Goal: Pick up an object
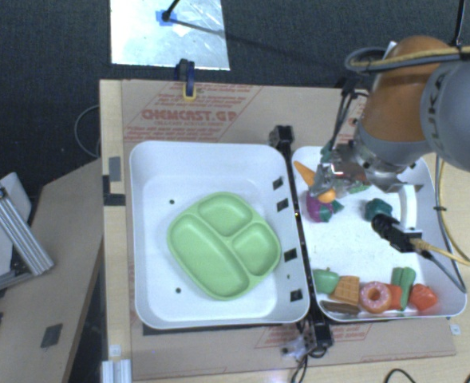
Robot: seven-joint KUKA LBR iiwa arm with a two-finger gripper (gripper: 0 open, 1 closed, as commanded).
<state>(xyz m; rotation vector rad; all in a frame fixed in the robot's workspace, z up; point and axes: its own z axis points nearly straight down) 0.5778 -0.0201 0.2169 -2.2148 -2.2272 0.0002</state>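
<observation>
Pincer: low inside the right bin, near its far left corner. I cannot tell whether it is apart or together.
Nearest thing: a purple toy with a green end, on the bin floor just beneath the pincer's tip. I cannot tell whether they touch.
Also close: an orange wedge just beyond the pincer on its far left, and a teal toy to its right, a little apart.
Further off: along the near wall, well apart from the pincer, are a green piece, a waffle-like square, a doughnut, a second green piece and a red piece.
Farthest: the left bin, which holds a green divided plate.
Progress: the reach looks done, but nothing is visibly lifted. Judging by this, the grasp and the raise are left.
Count: two bins, one plate with three compartments, eight toys.
</observation>
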